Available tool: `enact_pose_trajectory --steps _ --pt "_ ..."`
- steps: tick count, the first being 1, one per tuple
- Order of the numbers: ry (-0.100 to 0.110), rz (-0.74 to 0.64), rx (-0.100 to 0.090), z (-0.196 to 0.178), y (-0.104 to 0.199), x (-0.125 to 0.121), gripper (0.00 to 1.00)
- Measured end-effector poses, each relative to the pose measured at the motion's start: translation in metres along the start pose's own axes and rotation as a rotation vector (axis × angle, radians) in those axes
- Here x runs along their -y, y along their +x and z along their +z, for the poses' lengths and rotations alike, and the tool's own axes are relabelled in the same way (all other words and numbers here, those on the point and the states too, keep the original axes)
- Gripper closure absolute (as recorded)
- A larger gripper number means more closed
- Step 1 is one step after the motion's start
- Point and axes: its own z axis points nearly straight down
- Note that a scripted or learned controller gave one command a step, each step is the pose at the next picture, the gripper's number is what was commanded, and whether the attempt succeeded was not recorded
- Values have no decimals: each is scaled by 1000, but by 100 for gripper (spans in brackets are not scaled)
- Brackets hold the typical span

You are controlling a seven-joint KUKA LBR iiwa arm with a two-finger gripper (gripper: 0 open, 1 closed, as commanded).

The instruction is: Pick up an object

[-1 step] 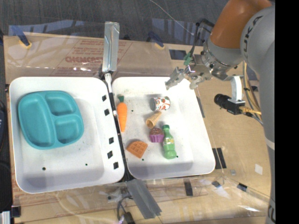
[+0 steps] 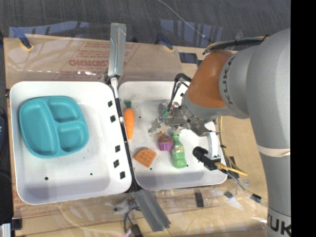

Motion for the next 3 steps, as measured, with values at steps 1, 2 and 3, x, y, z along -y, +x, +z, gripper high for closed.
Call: enact_pose_trajectory --steps 1,2,3 --pt "-19 -2 0 39 25 69 0" --pt "-21 -9 -2 28 26 67 100" --pt "-7 -1 1 44 29 10 100"
